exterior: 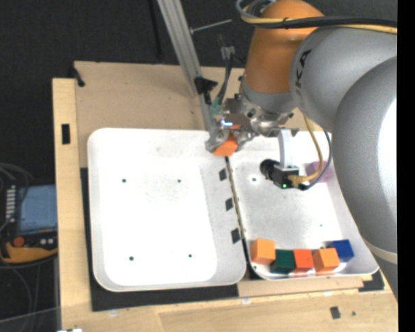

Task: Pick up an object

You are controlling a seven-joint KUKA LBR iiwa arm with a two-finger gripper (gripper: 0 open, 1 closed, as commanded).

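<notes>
1. camera view: the gripper hangs over the far end of the divide between the two bins, fingers clenched on a small orange block.
2. the left bin sits beside it.
3. along the near wall of the right bin lie an orange cube, a green cube, two more orange cubes and a blue cube.
4. a purple piece shows by the arm.

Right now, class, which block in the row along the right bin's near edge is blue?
The blue block is the one at the row's far right end, beside an orange block. The others in the row are orange, apart from the green block.
</notes>
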